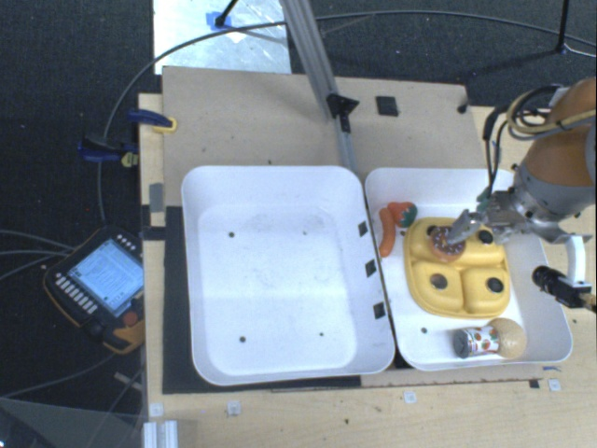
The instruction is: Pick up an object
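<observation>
The right bin (552,332) holds a yellow sectioned tray-shaped object (466,286), and a small dark round item (441,242) lies in its upper left section. An orange carrot-like toy (388,226) lies by the bin's left wall. A small printed can (473,343) and a beige egg-shaped object (509,338) rest near the front wall. My gripper (459,231) reaches in from the right and hangs low over the yellow object's top edge, right beside the dark round item. I see nothing held in it.
The left bin (270,177) sits beside the right one, sharing a middle wall. A grey pole (312,49) slants over the bench at the back. A teach pendant (98,283) and clamps (140,124) lie off the bench's left edge.
</observation>
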You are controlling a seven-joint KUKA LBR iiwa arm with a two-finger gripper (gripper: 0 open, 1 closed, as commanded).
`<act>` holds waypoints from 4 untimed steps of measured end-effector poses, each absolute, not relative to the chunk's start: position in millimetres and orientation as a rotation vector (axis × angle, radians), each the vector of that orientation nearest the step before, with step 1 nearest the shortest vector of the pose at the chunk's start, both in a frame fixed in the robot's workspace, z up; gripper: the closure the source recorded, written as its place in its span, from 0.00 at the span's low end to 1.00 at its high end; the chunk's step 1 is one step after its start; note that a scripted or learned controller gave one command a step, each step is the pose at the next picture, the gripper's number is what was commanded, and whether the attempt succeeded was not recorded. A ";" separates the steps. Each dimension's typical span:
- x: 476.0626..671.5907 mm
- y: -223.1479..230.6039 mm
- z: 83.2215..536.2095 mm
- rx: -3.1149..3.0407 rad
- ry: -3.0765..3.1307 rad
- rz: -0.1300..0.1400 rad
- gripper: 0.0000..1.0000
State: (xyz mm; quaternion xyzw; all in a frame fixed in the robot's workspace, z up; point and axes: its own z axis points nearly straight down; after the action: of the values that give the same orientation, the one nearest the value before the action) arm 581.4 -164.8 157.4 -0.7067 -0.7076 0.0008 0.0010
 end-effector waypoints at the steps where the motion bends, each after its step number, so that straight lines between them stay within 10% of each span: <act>1: 583.6 -164.8 131.7 -2.223 -2.238 -0.013 0.00; 2: 584.2 -165.1 124.8 -2.226 -2.236 -0.014 0.00; 3: 586.6 -164.4 137.6 -2.226 -2.237 -0.024 1.00; 4: 593.7 -158.1 185.3 -2.219 -2.232 -0.005 1.00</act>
State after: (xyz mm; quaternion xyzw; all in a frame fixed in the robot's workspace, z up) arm 593.7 -158.1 185.3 -0.7050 -0.7092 -0.0017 -0.0029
